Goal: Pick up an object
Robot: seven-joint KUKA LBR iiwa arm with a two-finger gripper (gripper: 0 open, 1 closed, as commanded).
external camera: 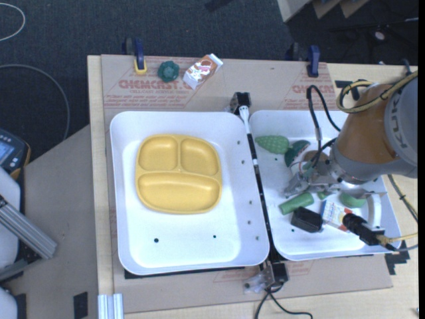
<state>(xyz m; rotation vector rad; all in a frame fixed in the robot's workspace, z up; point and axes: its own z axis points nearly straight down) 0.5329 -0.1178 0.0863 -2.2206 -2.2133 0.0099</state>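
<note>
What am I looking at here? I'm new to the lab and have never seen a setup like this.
This is one camera above a bench, looking down at a slant. The grey and orange shape on the right is a robot arm reaching into the right white bin, which holds a jumble of small items: a green leaf-like piece, a green cylinder, a black block and others. Its gripper is down among them; whether it holds anything cannot be told. The left white bin holds a yellow divided plate. A small carton lies on the board behind.
</note>
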